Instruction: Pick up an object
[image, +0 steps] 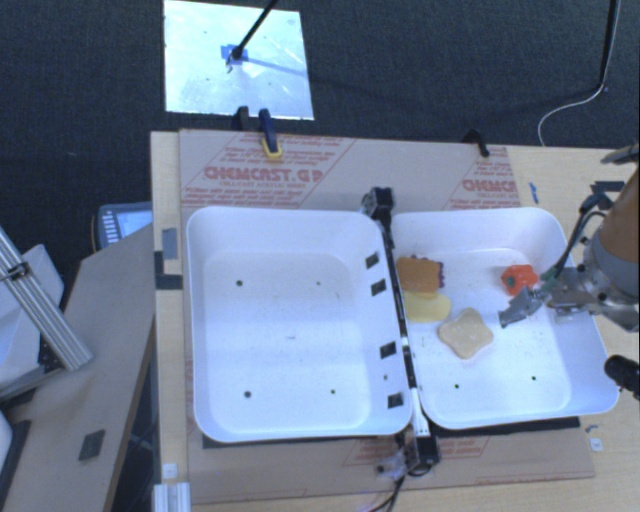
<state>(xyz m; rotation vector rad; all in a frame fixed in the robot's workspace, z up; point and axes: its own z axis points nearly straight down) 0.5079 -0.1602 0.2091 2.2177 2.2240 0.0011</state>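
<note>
One fixed camera looks down at a slant on the surface (330, 160). Both bins sit mid-frame, the arm (615, 250) entering at 3 o'clock.

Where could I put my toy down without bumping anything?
The left bin has bare floor everywhere. The right bin is bare along its front; its back is crowded with the orange piece, toast, yellow piece and gripper.

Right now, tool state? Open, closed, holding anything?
Tool: cannot be told whether open or closed. It sits low over the right bin, beside the orange object, with nothing visibly held.
</note>
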